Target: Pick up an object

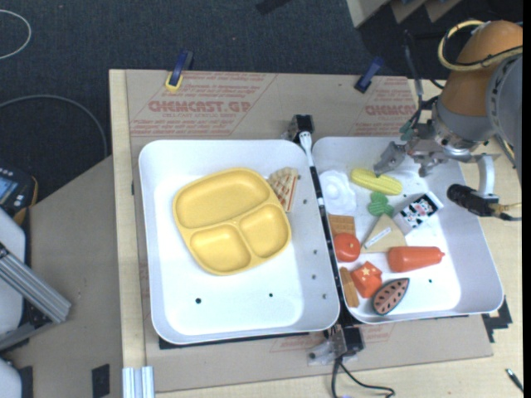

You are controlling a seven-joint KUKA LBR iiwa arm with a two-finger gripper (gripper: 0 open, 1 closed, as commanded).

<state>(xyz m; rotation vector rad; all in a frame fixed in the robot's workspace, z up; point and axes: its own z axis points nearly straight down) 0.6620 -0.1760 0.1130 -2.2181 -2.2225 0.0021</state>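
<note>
The fingers of the gripper [404,157] hang spread and open over the back of the right bin [473,259], nothing between them, so the pick is not yet made. Just below and beside them lies the yellow corn cob [375,181], the nearest candidate, though which toy gets chosen is anyone's guess. Everything here rests loose on the bin floor: a white egg [335,191], a red tomato [346,246], an orange carrot [413,258], a small black-and-white box [417,209], and a dark oval piece [390,296] at the front. All the work is left: descend, close, lift.

Room looks fair at the back right corner, where the bin floor is bare. The toys crowd the left side near the wall shared with the left bin [162,222], which holds a yellow divided plate [231,220] and a waffle piece [284,187]. Tight squeeze there, I'd say.
</note>
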